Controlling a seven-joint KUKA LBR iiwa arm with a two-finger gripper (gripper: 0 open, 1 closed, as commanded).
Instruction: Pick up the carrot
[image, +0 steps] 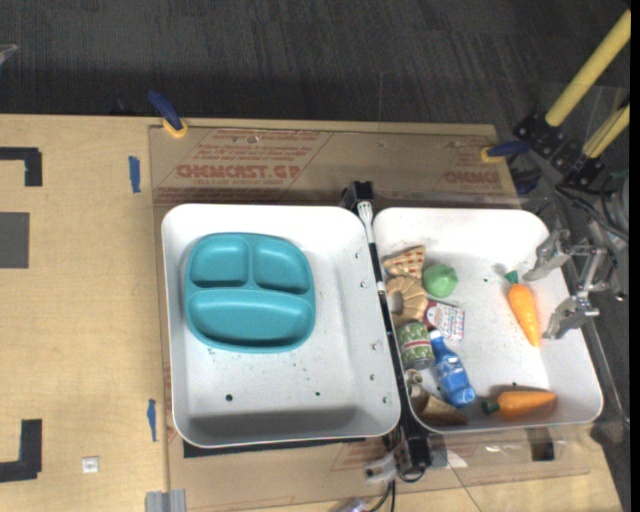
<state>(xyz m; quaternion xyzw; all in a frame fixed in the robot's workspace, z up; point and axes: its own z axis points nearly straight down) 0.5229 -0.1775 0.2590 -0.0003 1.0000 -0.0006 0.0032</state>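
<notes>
Two shallow white plastic bins sit side by side on a brown bench. The left bin (200, 400) carries a teal plastic plate with three compartments (250, 291), lying flat towards the bin's far left part.

The right bin (470, 225) holds a cluster of items along its left wall: a tan waffle-patterned piece (404, 263), a round green ball-like item (439, 279), a small printed packet (448, 320), a green-labelled can (416, 343) and a blue plastic bottle (453, 378).

Two orange carrots lie in this bin. One orange carrot with a green stem end (524, 311) lies in the right part of the bin, its stem towards the far side and its tip pointing nearer the camera. A second orange carrot (522, 402) lies crosswise near the bin's front right corner, well apart from the first.

The metallic two-finger gripper (561, 290) is at the bin's right edge, just beside the first carrot. Its fingers (548, 256) are spread apart, with nothing between them, and the carrot lies to their left on the bin floor
</notes>
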